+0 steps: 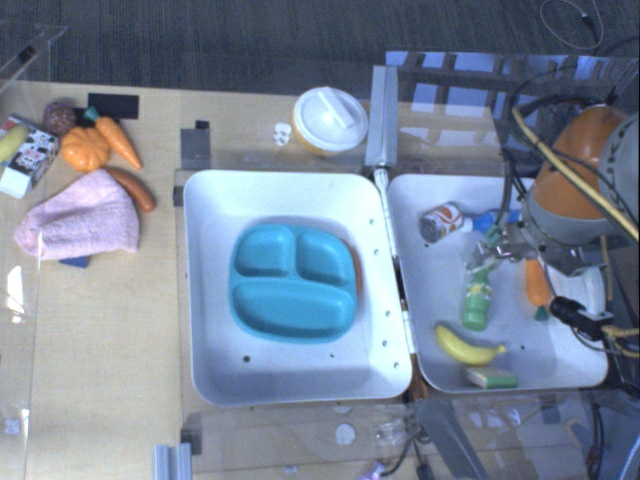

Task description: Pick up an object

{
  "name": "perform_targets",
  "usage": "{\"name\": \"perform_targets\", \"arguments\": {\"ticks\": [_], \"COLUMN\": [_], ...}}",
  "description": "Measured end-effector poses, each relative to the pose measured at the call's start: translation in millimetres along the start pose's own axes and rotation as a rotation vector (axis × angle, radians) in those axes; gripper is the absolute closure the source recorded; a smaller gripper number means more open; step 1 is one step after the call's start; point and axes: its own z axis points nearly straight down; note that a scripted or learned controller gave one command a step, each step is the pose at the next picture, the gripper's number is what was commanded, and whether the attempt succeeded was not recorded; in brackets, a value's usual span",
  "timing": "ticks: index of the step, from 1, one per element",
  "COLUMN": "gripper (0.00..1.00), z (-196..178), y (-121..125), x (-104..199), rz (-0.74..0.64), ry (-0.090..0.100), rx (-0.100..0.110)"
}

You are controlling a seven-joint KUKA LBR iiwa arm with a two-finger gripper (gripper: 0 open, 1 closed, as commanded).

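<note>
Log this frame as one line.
gripper: above right bin | nearest: green bottle | grasp: unconfirmed | left bin: blue tray

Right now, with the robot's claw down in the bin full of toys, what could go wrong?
1. The gripper hangs right above the green plastic bottle, with the small metal can and the orange toy carrot close by. It might bump or pinch the wrong one.
2. The bottle looks round and smooth, so it could roll or slip away.
3. The yellow toy banana lies just beyond the bottle; a shoved bottle might knock it.
</note>
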Motion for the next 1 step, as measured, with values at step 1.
{"name": "perform_targets", "arguments": {"ticks": [1], "gripper": [1.00], "z": [-93.9], "y": [28.6], "x": [51.3], "rz": [0.017], "ry": [0.002], "rx": [0.005]}}
